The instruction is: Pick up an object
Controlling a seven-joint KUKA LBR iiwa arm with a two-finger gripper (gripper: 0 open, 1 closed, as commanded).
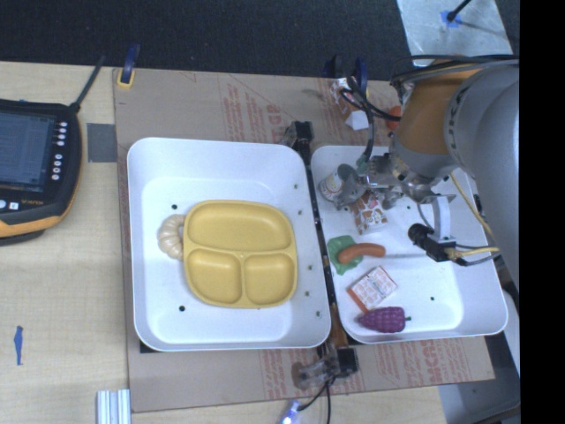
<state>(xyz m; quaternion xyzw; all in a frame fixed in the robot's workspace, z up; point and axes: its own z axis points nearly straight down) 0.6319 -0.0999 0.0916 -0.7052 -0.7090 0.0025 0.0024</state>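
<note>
Purple plastic grape bunch (384, 319) at right white bin (477, 312) front; end effector (366, 188), finger state indiscernible, over small printed packet (371, 215): descend centred, vertical.

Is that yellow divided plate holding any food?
Empty: the yellow plate shows three bare compartments; a pale ridged item lies beside it.

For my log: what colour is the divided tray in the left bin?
Yellow; the divided tray shows clearly in the camera view.

beige item (169, 235) half hidden behind yellow tray (239, 253), end effector (364, 193) fingers indistinct, arm (459, 122) cut off right
</note>
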